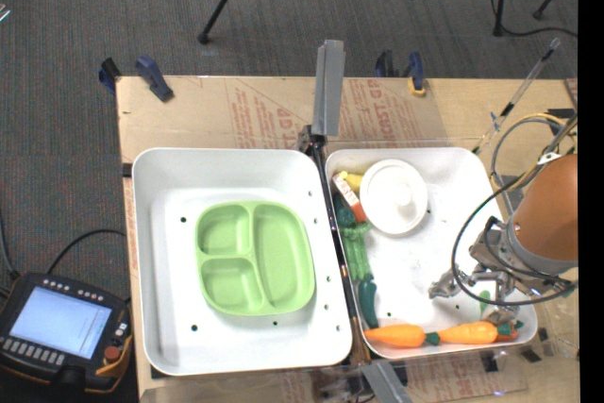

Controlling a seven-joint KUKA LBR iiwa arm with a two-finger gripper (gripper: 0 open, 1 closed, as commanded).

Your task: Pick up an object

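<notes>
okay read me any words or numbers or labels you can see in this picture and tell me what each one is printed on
Red print on the cardboard sheet under the bins: upside down and too blurred to read with confidence.
Small packet with a red and white label, beside the white lid in the right bin: print too small to read.
Handheld pendant at lower left: lit screen, nothing legible.

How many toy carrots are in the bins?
2. Both lie end to end along the right bin's near edge: one carrot left, the other carrot right, beside the gripper. Clutter might hide more.

Divided plate (255, 258) in left bin (151, 203); carrots (396, 335) apparently along right bin (462, 165) front.
</notes>
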